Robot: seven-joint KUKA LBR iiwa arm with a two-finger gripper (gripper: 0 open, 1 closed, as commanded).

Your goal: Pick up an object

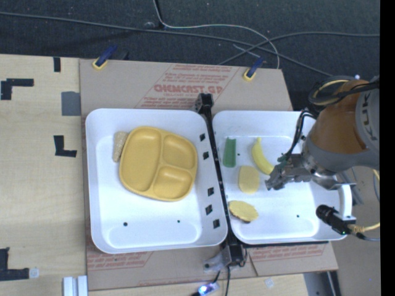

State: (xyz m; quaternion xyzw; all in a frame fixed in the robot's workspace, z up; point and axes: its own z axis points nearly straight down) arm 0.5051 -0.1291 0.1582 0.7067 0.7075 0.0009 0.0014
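While I am leaning in over the right edge of the right bin [290,224], my gripper [276,179] is hovering low near that bin's middle. It is sitting just beside the lower tip of the banana [261,156] and close to the right side of the pale yellow block [249,179]. From this slant I am not able to tell whether the gripper is spread or pressed together, and I am seeing nothing pinched in it.

I am judging the banana or the block to be the likely target, since both are lying loose and flat on the bin floor with room around them. The green piece [229,152] is lying close to the bin's left wall, which is making it harder to straddle. The yellow-brown oval [243,211] is resting near the front left corner. In the left bin [99,165], the yellow divided plate [159,163] is partly covering a tan piece [119,145].
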